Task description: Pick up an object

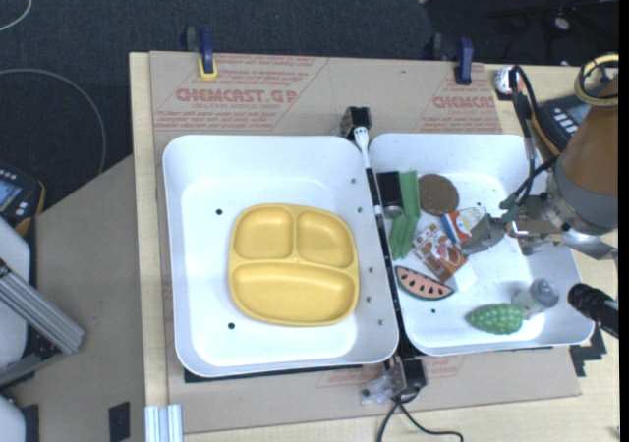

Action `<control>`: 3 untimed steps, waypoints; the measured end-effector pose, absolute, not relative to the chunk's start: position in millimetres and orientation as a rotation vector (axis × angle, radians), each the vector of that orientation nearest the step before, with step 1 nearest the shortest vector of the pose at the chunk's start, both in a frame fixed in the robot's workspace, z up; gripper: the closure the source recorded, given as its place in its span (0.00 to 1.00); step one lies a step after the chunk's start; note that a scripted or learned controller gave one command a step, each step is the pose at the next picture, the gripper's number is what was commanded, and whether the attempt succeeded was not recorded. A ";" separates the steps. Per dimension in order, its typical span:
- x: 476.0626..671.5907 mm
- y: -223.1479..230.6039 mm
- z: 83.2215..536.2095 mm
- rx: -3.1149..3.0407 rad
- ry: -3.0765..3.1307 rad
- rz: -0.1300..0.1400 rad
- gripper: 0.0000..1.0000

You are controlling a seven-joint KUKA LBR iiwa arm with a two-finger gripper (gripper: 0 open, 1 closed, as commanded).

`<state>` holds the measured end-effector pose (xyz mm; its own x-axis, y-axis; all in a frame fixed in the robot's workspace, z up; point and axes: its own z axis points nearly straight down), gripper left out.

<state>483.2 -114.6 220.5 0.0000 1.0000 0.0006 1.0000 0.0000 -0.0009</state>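
Left bin (187, 234): shallow, white; on the bench just beside the right bin, their long sides touching.
Yellow plate (293, 264): three compartments; lies flat in the middle of the left bin; well apart from the right bin.
Right bin (511, 150): shallow, white; the landmark for all that follows.
Black block (387, 190): against the right bin's left wall, toward the far end.
Green strip (405, 214): long, upright in the view; just beside the black block, nearer the bin's middle.
Brown disc (438, 194): touching the green strip's upper end, in the bin's far half.
Printed packet (439, 244): red, white and blue; near the bin's middle, below the brown disc.
Watermelon slice (427, 285): toy; below the packet, toward the bin's left wall.
Green grapes (495, 318): toy bunch; by the bin's near wall, right of the slice.
Grey knob (542, 293): small, round; just beside the grapes.
Gripper (482, 232): over the bin's middle, at the packet's right edge; whether the fingers are spread or pressed together I cannot tell; nothing seen between them.
Arm (590, 170): grey with orange band; over the bin's right wall.
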 end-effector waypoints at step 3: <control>478.9 35.6 223.7 -2.208 -2.229 -0.001 1.00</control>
<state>478.9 35.6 223.7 -0.0092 1.0000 0.0036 1.0000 0.0092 -0.0022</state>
